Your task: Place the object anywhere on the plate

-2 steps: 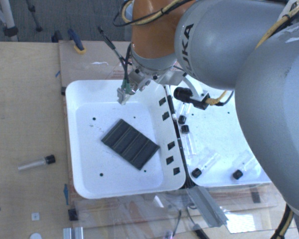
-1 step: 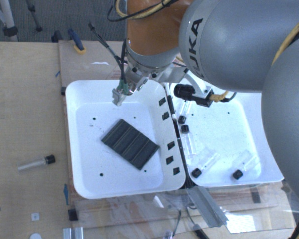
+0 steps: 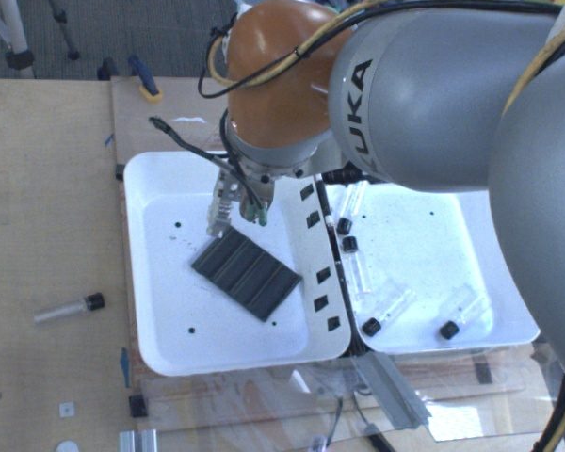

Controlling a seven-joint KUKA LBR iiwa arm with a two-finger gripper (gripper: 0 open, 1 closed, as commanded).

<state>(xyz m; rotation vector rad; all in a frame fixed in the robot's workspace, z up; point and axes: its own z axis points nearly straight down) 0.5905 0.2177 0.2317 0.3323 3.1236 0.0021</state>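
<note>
We see the left bin carrying a dark ribbed plate near its middle, its long axis running from the bin's far-left toward its near-right corner. Just above the plate's far-left end hangs the gripper; we cannot tell how it is set, nor whether it carries the object. We judge a short descent lands on the plate.
</note>
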